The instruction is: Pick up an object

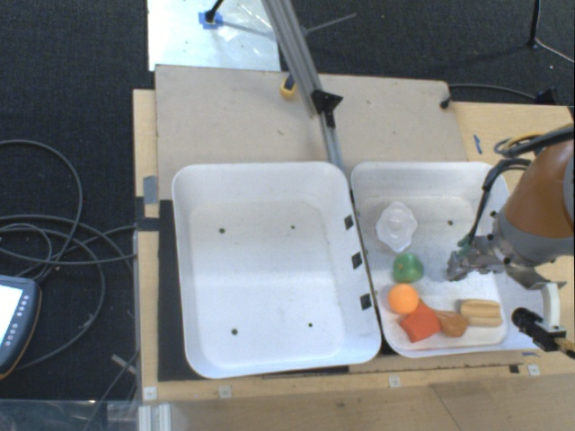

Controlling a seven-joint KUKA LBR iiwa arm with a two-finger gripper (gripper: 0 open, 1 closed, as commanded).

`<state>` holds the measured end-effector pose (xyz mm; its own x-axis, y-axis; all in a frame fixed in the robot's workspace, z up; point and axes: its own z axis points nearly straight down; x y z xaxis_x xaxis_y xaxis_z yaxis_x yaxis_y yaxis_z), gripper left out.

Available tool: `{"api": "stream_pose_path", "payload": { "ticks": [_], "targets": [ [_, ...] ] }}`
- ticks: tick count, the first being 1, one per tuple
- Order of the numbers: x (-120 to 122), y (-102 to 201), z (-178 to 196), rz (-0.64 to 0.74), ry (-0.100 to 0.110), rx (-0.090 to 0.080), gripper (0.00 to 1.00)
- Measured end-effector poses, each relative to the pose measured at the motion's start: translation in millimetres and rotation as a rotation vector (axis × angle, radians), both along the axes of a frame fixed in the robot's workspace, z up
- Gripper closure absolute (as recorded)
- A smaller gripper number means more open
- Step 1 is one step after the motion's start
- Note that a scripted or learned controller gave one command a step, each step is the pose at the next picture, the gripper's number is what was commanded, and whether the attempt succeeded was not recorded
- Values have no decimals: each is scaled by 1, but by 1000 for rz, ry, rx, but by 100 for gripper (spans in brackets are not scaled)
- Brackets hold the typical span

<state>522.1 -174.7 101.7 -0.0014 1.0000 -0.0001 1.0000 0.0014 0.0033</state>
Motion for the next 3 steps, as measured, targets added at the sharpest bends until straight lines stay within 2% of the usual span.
{"api": "stream_pose_path", "payload": {
  "ticks": [2, 3],
  "targets": [
    [-9, 0, 101, 3, -4, -2, 100],
    [-8, 0, 110, 4, 0, -1, 100]
  ]
}}
